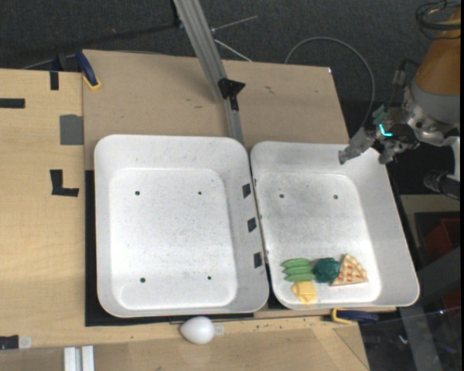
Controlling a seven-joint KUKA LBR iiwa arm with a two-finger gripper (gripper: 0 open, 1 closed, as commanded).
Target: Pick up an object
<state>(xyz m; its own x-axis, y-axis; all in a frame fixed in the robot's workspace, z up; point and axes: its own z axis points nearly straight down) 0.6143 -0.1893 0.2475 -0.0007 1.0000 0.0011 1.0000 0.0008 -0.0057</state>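
Observation:
Several small toy foods lie together in the near part of the right bin (371, 207): a green pod (297, 267), a dark green lump (325, 269), a pizza-like wedge (350, 272) and a yellow piece (304, 291). My gripper (366, 155) hangs over the far right corner of that bin, well away from the cluster. Its fingers are spread open with nothing between them. The grey arm with its orange band (439, 64) comes in from the right edge.
The left bin (108, 207) stands beside the right one. A white egg-shaped object (197, 330) rests on the bench just in front of the left bin. A slanted metal pole (205, 45) stands behind the bins.

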